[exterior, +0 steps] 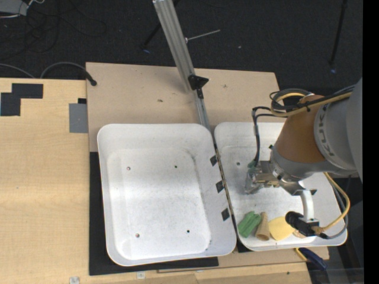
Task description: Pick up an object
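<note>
We see the hand low inside the right bin — we cannot tell how it is set. A green thing, a tan thing and a yellow thing lie together at the bin's near edge, apart from the hand.

The large shallow white left bin lies open to approach from above. The smaller white right bin is crowded: the grey, orange-banded arm overhangs its middle, and a ribbed green object, tan piece and yellow object cluster along its near edge.
</note>
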{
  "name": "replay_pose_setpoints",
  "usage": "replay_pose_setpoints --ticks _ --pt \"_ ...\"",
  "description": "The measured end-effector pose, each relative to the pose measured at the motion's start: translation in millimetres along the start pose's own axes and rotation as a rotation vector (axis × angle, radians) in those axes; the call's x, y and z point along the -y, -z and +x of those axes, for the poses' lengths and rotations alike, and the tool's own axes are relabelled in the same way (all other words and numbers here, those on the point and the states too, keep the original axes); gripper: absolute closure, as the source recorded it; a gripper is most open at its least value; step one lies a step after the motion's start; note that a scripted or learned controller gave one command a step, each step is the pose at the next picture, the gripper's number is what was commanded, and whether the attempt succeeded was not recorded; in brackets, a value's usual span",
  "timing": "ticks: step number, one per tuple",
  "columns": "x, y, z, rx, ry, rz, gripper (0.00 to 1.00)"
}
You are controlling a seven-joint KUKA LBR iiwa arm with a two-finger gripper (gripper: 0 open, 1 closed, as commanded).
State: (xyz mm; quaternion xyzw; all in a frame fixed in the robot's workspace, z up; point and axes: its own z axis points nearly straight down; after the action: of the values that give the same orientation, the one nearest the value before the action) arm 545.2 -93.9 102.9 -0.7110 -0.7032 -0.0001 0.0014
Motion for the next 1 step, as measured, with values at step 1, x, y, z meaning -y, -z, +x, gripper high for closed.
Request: replay_pose_setpoints --ticks 1 --pt "3.9 61.8 -0.4 0.002 0.007 -0.004 1.00"
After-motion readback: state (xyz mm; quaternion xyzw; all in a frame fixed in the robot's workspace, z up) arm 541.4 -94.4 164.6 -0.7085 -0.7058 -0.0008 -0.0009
